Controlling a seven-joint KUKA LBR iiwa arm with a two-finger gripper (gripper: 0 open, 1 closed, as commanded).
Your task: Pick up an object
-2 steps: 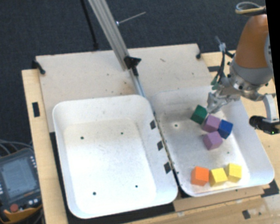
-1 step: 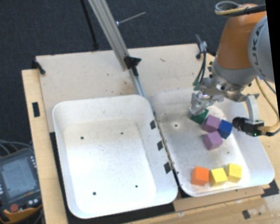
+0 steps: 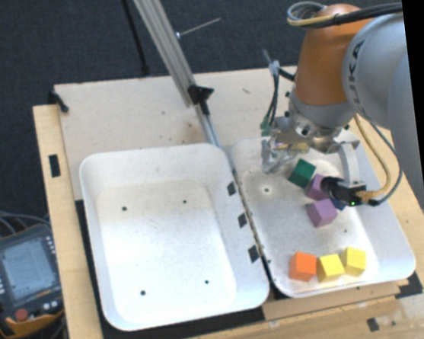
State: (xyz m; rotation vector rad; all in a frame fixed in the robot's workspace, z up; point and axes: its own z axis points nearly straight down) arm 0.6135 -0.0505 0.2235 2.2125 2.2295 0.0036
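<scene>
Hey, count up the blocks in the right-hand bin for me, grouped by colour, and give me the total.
Green: 1, the green block just below the gripper
Purple: 2, a purple block and a second purple block
Orange: 1, the orange block
Yellow: 2, a yellow block and another yellow block
Total: 6

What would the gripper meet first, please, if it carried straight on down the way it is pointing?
Probably the bare floor of the right bin. The gripper points down near that bin's upper left corner. The green block lies just to its right and looks off the line, though depth is hard to judge.
</scene>
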